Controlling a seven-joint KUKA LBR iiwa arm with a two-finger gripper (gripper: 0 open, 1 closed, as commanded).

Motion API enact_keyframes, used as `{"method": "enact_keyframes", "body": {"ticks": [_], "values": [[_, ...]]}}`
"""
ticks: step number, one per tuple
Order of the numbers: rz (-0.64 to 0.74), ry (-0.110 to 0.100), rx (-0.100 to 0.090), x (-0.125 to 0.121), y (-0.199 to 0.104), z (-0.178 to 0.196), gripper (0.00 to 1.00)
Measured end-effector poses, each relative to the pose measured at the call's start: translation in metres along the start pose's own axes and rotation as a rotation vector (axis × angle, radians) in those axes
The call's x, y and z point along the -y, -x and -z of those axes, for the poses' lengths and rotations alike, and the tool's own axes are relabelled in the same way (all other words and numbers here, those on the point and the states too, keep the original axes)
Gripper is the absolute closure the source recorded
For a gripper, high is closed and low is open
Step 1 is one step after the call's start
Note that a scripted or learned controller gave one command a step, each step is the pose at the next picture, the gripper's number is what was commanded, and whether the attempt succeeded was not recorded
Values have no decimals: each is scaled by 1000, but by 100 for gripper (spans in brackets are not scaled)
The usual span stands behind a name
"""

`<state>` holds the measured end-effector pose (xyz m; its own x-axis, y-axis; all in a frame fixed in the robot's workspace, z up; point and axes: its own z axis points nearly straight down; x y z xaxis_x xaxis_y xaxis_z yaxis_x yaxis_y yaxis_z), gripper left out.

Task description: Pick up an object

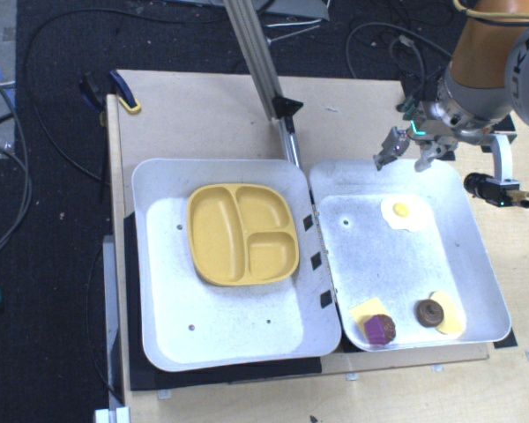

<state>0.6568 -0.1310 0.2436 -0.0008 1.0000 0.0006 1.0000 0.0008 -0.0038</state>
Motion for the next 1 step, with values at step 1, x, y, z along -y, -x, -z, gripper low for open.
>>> {"method": "enact_keyframes", "body": {"ticks": [1], "values": [[1, 4, 1, -1, 0, 2, 0]]}}
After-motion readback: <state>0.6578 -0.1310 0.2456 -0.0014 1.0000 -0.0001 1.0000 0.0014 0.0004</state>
